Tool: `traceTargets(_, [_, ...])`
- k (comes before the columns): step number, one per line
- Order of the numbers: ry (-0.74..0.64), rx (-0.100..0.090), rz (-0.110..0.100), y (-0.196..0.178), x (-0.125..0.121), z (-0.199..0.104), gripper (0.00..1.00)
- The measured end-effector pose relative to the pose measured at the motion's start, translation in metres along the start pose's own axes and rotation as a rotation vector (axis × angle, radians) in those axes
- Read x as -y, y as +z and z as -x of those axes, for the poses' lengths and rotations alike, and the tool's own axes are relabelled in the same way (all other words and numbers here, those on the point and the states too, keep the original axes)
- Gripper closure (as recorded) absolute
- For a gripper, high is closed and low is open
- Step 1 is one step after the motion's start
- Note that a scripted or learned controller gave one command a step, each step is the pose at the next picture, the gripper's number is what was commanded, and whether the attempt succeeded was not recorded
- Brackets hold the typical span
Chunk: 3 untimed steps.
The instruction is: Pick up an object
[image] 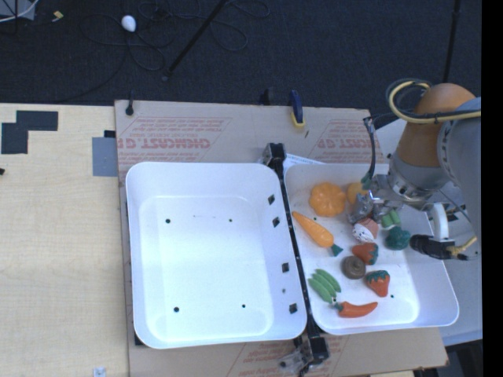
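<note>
Toy food is lying scattered in the right bin (436,309), and the piece nearest my tool (366,208) is a small white-and-red toy (363,231), just below the tip. I am hovering my tool over the bin's upper middle, between the orange pumpkin-like toy (328,199) and the green lump (397,238); I cannot tell how the tool is set, since the wrist is hiding it.

I am judging these pieces to be light, hollow plastic: stiff enough to take a squeeze, but smooth and rounded, so likely to slip or squirt sideways if pinched off-centre. The white-and-red toy is small and crowded by the red strawberry-shaped piece (365,251) below it, so I am reckoning on taking it across its narrow middle.

The carrot (313,229) is lying apart from the others, long and tapered; gripping across its thick middle looks easier. The left bin (141,210) is sitting alongside on the worktop (55,242).
</note>
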State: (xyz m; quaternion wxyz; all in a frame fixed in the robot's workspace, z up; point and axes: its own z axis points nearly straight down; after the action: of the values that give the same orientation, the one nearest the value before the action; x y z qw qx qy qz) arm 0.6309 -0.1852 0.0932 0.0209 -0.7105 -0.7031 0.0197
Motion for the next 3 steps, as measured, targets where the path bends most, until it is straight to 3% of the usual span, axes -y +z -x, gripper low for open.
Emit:
traceTargets(1, [-0.010, -0.003, 0.026, -0.025, -0.004, -0.053, 1.00])
traceTargets(2, [-0.006, -0.002, 0.029, 0.010, -0.007, -0.058, 1.00])
traceTargets(3, [-0.006, 0.000, 0.037, 0.008, -0.008, -0.058, 0.00])
